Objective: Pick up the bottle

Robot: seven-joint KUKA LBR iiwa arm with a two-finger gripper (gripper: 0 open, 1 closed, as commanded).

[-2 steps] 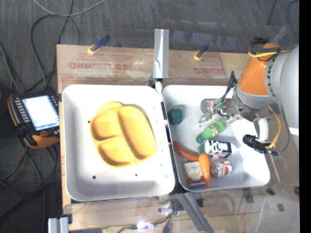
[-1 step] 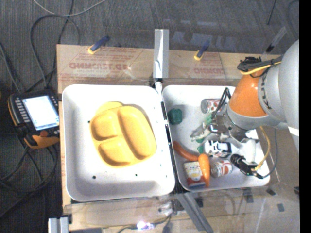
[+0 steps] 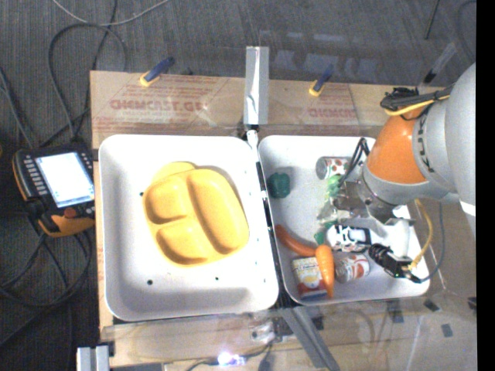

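I see the arm (image 3: pixel 410 157) reaching in from the right, over the right bin (image 3: pixel 272 230), with its claw (image 3: pixel 346 221) low among the clutter in that bin's middle. I cannot tell whether the claw is grasping, clenched or released; the wrist hides it. I also cannot pick out the bottle with certainty: something white with dark markings (image 3: pixel 346 238) lies right under the claw, touching it or nearly so, and that may be it.

Around it, a long orange carrot-shaped piece (image 3: pixel 295 240) slants toward the divider, a second orange piece (image 3: pixel 326 267) lies over a small printed carton (image 3: pixel 308 277) near the front edge, and a red-and-white can (image 3: pixel 356 269) rests on its side just beside them. Another can (image 3: pixel 332 166) lies near the back edge, and a dark green lump (image 3: pixel 278 183) sits by the back left corner.

The left bin (image 3: pixel 116 230) carries a glossy yellow divided tray (image 3: pixel 196 212), rounded, with three compartments.

The right bin is crowded along its front; open floor remains between the green lump and the carrot shape. Both bins sit on a cardboard-covered desk (image 3: pixel 186 103).
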